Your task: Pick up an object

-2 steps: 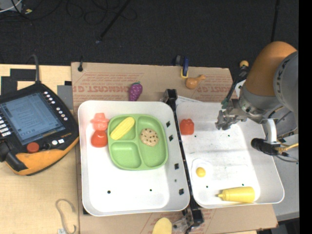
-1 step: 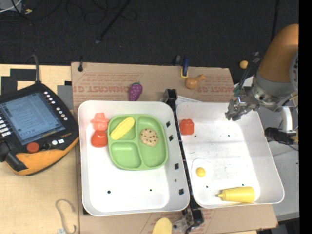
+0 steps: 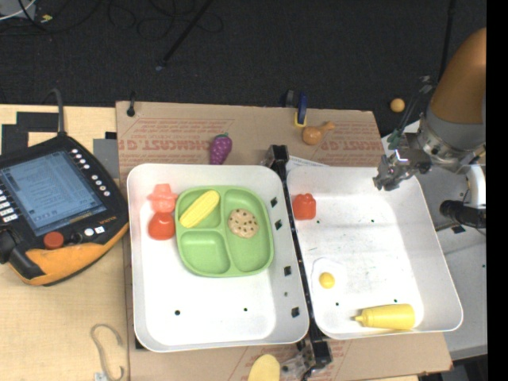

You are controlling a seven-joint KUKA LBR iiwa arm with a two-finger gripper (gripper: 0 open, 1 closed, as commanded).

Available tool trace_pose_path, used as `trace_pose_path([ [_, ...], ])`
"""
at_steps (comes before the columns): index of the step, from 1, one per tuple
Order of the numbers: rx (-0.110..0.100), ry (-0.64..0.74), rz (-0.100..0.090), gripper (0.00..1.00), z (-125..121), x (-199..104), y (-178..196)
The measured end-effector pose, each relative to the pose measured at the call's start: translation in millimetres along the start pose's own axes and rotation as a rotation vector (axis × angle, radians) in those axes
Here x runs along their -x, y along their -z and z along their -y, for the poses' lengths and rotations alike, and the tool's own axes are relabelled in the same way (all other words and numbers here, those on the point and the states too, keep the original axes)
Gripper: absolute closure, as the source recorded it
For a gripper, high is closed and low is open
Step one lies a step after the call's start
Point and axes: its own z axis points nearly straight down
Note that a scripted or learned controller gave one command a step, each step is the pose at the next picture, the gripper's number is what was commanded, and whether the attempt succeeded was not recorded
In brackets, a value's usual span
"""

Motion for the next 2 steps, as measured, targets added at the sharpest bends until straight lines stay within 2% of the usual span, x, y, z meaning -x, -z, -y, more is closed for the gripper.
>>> trace_pose_path([
  [1, -0.005, 0.005, -0.002, 1.0, 17, -47, 8],
  [2, -0.007, 0.006, -0.003, 1.0, 32, -96, -5],
])
